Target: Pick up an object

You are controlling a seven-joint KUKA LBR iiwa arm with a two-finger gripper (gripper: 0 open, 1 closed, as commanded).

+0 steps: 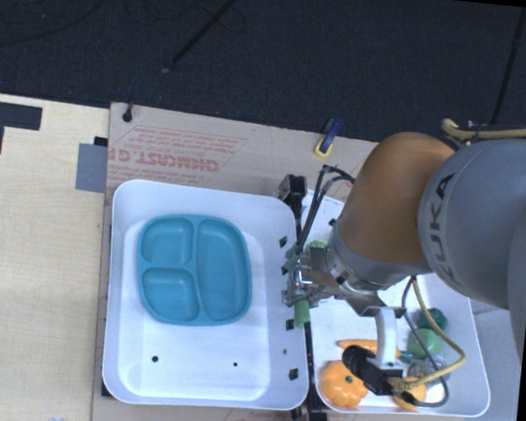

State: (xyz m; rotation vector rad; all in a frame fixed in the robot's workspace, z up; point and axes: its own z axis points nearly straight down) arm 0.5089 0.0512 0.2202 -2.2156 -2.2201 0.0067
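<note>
We cannot tell the gripper's (303, 292) state, so we centre it squarely over the orange fruit (343, 390) in the right bin's (476, 375) near left corner before descending.

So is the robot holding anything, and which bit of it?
I cannot tell. The arm hangs over the right-hand bin and hides what is under it. An orange toy lies in that bin.
</note>
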